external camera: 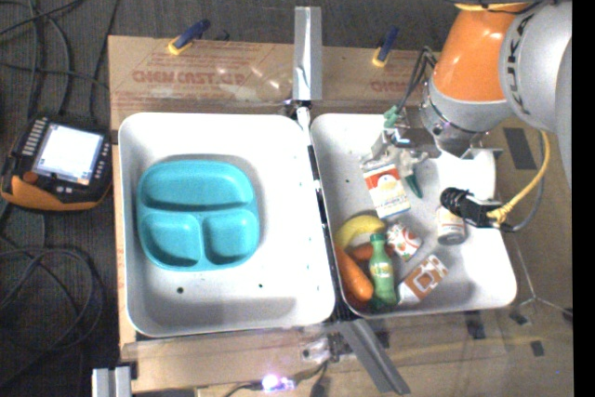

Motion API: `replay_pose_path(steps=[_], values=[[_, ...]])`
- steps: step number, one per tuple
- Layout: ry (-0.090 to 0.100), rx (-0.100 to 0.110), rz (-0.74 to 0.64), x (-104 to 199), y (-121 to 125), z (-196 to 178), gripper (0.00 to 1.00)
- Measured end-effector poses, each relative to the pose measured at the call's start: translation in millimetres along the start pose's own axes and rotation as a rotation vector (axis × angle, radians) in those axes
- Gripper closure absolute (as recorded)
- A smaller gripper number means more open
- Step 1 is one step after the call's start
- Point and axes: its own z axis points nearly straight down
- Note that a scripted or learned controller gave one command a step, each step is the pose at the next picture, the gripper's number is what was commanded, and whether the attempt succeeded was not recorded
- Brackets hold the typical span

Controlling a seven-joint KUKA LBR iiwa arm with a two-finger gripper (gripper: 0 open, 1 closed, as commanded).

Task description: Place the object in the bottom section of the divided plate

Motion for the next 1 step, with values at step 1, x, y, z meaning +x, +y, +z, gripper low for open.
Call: replay_pose_path(steps=[1], values=[[-0.004, 0.001, -0.025, 58.5, 18.3, 40.0, 1.0]])
